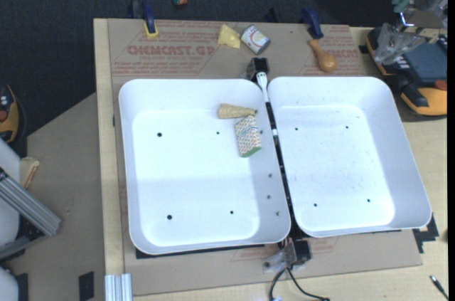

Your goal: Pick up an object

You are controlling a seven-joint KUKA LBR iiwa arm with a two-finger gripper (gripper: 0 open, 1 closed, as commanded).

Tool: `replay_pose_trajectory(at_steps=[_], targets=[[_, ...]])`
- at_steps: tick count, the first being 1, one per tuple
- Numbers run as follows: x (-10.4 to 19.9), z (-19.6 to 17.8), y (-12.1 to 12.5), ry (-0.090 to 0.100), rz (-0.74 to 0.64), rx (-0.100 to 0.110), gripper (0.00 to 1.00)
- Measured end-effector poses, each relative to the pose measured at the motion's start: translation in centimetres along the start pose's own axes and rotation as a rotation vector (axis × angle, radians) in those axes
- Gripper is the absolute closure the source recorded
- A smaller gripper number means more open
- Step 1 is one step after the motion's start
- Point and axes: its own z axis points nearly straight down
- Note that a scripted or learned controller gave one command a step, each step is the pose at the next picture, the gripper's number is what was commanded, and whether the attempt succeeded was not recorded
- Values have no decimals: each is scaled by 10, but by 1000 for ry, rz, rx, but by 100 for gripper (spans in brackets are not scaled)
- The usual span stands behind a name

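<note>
**Targets lie in the left bin, a long way from the hand**

The counter (178, 50) carries two white bins side by side. The right bin (341, 164) shows bare floor. The left bin (142, 171) holds the two things most open to a pick, both in its far right corner close to the wall it shares with the right bin.

What looks like the hand (398, 43) sits at the upper right, beyond the far right corner of the right bin and outside both bins. It is too small and cluttered to tell whether it is open or closed, and nothing can be seen in it.

From there the targets lie to the view's left and a little nearer the camera, across the whole right bin, so I judge a long reach comes before any grasp.

The packet (247, 135), patterned and flat, has its long axis running from far to near. The cone (235, 111), tan, lies just beyond it with its long axis running left to right, its right end by the packet's top; I cannot tell whether they touch.

Behind the bins, a wedge (229, 36), a box (255, 39) and a wooden pear (323, 57) lie on the counter.
</note>
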Motion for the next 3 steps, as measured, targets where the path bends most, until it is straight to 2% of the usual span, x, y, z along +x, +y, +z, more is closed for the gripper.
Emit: replay_pose_trajectory(at_steps=[1, 2, 3], targets=[[-6, 83, -44, 4, 1, 16, 100], [-81, 47, -48, -3, 4, 1, 100], [-109, 20, -107, 1, 2, 6, 100]])
